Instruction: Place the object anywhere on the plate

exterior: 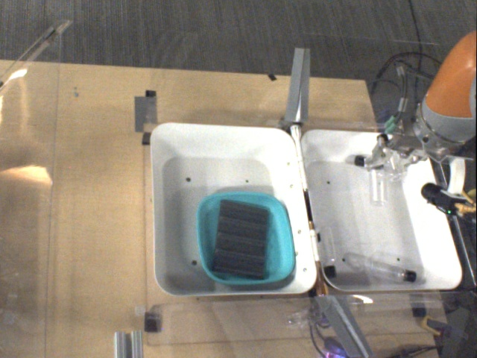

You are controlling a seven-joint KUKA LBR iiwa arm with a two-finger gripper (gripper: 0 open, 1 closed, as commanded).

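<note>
A teal square plate rests in the left white bin, toward its front. Lying flat on the plate is a dark grey ridged block, tilted slightly. My gripper hangs over the back part of the right bin, below the arm's orange band. It is well to the right of the plate and nothing is seen in its grasp.
A clear tube with dark ends lies near the front wall of the right bin. A grey metal post rises behind the seam between the bins. Cables run at the back right.
</note>
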